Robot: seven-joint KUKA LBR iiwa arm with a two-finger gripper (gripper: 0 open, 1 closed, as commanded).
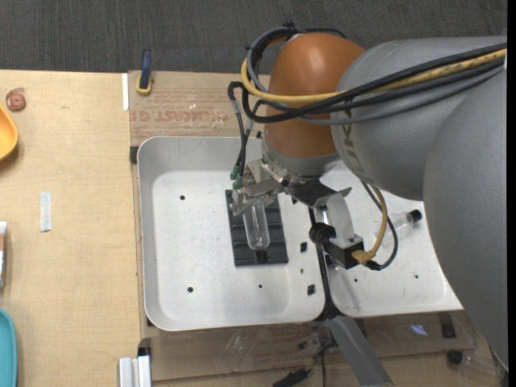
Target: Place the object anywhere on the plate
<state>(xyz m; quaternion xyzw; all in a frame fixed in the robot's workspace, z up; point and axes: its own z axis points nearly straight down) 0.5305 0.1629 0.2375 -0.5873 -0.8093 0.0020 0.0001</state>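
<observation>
A black ribbed rectangular object [260, 240] lies flat in the left white bin [173, 240], near its right wall. My gripper [257, 226] hangs directly over this object, its tip at or just above the ribbed surface. The orange band of the arm [310, 95] and the grey wrist hide the upper part of the gripper. An orange dish [6, 135], partly cut off, rests on the wooden bench at the far left edge.
The right bin [403, 280] lies under the arm, crossed by a yellow-and-black cable [379, 252]. A teal thing [6, 349] sits at the bottom left corner. A small white strip [45, 212] and a brown disc [14, 100] lie on the bench.
</observation>
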